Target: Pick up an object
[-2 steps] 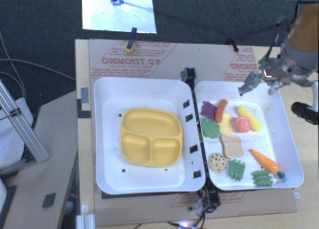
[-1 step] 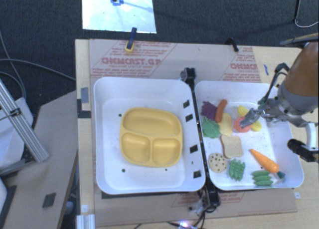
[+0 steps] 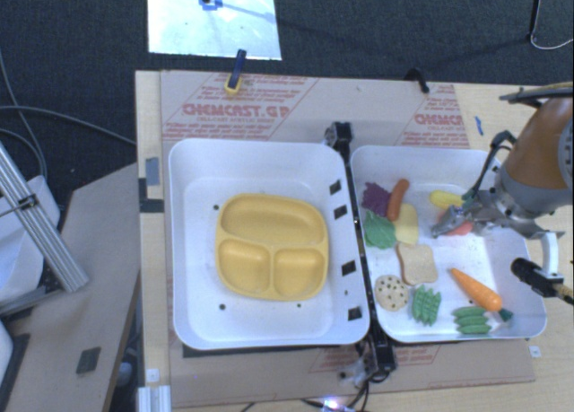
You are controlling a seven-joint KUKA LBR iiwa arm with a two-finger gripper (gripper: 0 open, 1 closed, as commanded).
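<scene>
The right bin (image 3: 511,311) holds several toy foods: a purple piece (image 3: 377,195), a red sausage (image 3: 397,197), a green leaf (image 3: 379,232), a yellow block (image 3: 408,222), a yellow piece (image 3: 446,197), a bread slice (image 3: 417,264), a cookie (image 3: 390,292), a green pod (image 3: 426,304), a carrot (image 3: 477,289) and green beans (image 3: 471,319). My gripper (image 3: 451,220) is low inside this bin, near its middle right, just under the yellow piece. A small orange-red item (image 3: 461,230) lies right at its tip; whether it is gripped is unclear.
The left bin (image 3: 193,222) holds a yellow three-compartment tray (image 3: 272,246). A black divider with clips (image 3: 345,213) runs between the bins. The grey arm with its orange band (image 3: 538,154) comes in over the right bin's far right side.
</scene>
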